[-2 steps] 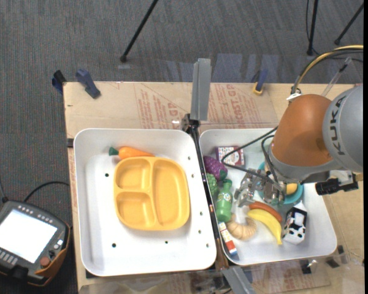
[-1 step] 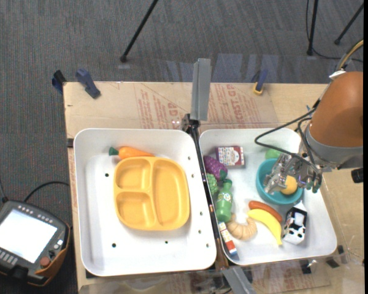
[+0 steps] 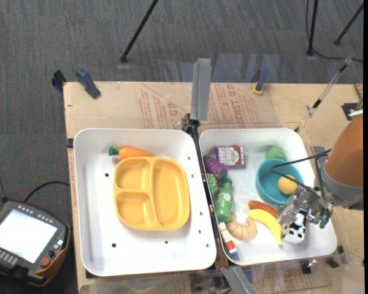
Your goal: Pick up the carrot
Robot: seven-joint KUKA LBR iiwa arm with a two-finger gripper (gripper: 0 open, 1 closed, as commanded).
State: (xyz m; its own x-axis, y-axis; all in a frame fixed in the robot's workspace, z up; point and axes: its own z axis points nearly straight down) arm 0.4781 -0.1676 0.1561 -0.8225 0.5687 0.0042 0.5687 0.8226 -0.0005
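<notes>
Carrot (image 3: pixel 135 152) untouched, far left of gripper (image 3: pixel 306 210), in the other bin beside yellow plate (image 3: pixel 152 192). Grip state unclear. Whole pick pending.

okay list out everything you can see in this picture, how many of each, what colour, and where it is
carrot: 1, orange with green top, left bin, beside the plate's far edge
plate: 1, yellow, three sections, middle of left bin
bins: 2, white, side by side on the bench
grapes: 1 bunch, purple, right bin, left side
small box: 1, dark red, right bin, far side
bowl: 1, teal, right bin, holding a yellow ball
banana: 1, yellow, right bin, near side
croissant: 1, tan, beside the banana
toy cow: 1, black and white, right bin, near corner
gripper: 1, grey, above the toy cow
</notes>
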